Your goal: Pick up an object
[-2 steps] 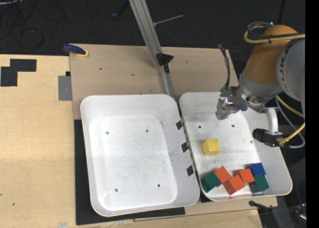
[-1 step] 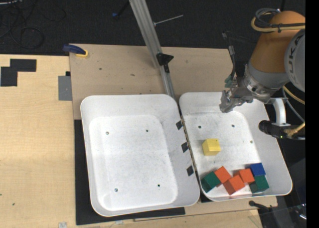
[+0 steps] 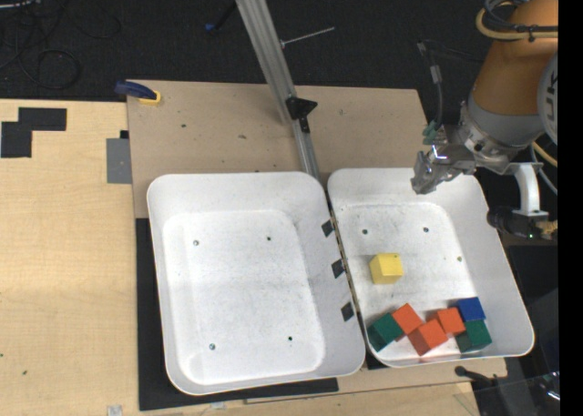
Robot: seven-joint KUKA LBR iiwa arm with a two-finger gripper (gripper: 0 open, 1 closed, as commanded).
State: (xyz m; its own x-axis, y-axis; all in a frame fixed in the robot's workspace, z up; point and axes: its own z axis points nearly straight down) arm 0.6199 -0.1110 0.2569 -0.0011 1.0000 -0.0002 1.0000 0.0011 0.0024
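Note:
In the right bin (image 3: 428, 214) a yellow cube (image 3: 386, 268) lies near the middle. Toward the bin's front edge sits a cluster of blocks: a green one (image 3: 384, 329), orange ones (image 3: 407, 319) (image 3: 427, 338) (image 3: 450, 320), a blue one (image 3: 470, 309) and another green one (image 3: 474, 338). My gripper (image 3: 426, 177) hangs over the bin's back edge, well behind the yellow cube and apart from all blocks. Nothing shows between its tips.
The left bin (image 3: 241, 278) stands beside the right one, joined by black clips along the shared rim (image 3: 335, 268). A slanted aluminium bar (image 3: 273, 59) rises behind the bins. A blue-yellow clamp (image 3: 138, 91) sits at the board's back left corner.

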